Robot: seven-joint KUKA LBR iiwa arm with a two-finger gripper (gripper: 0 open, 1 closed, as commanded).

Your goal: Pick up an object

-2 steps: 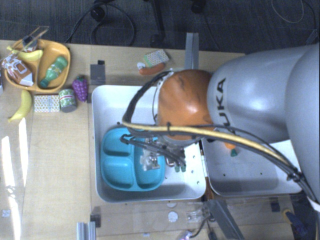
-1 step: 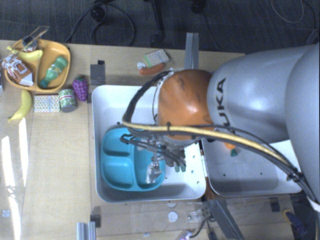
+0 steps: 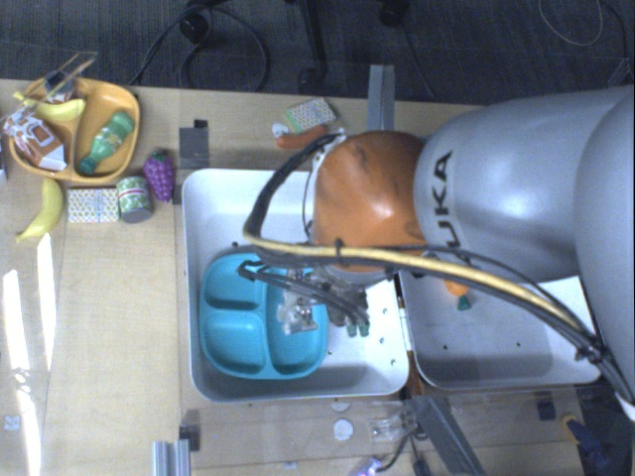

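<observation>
Blue tray [image 3: 238, 315]: lying in the left white bin [image 3: 203, 206], filling its lower left part.
Arm [image 3: 516, 196]: grey, orange band, reaching in from the right and hanging over the left bin.
Gripper [image 3: 310, 310]: hovering right over the tray's right edge, cables trailing past it; how it is set, I cannot tell.
Right bin [image 3: 496, 365]: a small orange thing [image 3: 454, 291] is peeking out beneath the arm.
Yellow bowl [image 3: 94, 127]: sitting on the bench at far left, a banana [image 3: 45, 211] just below it.

We see even, rather bright light from above. The arm [image 3: 516, 196] shows a soft shine and looks slightly blurred. A pale glare streak lies on the tabletop [image 3: 109, 345] at the left. The left bin [image 3: 213, 201] is shaded under the arm.
</observation>
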